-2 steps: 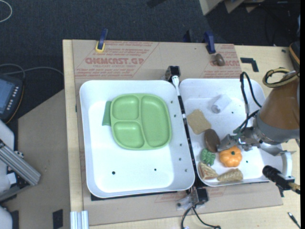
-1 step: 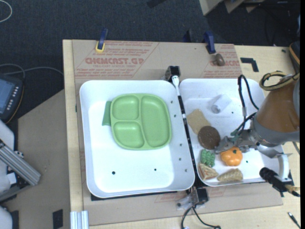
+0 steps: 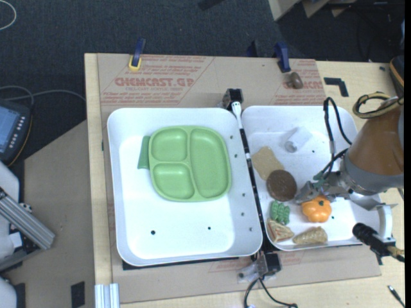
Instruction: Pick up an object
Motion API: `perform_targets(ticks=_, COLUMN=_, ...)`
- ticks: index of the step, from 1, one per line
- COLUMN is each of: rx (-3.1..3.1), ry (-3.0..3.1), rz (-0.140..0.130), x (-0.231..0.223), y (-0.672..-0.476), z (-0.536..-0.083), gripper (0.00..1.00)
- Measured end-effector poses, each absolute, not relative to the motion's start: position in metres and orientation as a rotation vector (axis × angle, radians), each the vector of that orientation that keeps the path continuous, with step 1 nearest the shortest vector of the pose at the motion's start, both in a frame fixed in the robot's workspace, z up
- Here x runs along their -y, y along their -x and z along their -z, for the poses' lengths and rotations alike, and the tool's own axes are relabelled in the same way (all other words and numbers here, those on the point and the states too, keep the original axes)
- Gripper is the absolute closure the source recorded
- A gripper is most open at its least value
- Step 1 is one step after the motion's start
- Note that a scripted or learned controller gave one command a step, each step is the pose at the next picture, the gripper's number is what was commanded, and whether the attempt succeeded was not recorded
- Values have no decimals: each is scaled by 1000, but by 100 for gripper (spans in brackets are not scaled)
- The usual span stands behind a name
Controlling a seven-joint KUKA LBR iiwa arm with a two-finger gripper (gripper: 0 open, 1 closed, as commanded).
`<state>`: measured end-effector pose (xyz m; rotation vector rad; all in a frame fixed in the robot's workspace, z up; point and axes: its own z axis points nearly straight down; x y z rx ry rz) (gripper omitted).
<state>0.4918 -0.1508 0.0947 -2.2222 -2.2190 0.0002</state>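
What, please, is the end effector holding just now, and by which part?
It cannot be told: the end effector sits right above the orange fruit toy, its grip hidden.

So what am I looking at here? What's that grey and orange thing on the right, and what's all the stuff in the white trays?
You're looking down at a slant from a camera fixed above a bench. The grey and orange thing is a robot arm reaching in from the right; its gripper sits low over the right bin, right by an orange toy fruit. I can't tell if it holds anything. That bin also has a brown round disc, a tan slab, a green piece, two bread-like pieces and a small white cup. The left bin holds a green divided plate.
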Motion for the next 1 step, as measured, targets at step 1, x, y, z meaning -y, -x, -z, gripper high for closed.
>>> perform_targets(ticks=1, rx=2227, ry=2224, rz=4, x=145, y=-492, z=-157, gripper=100)
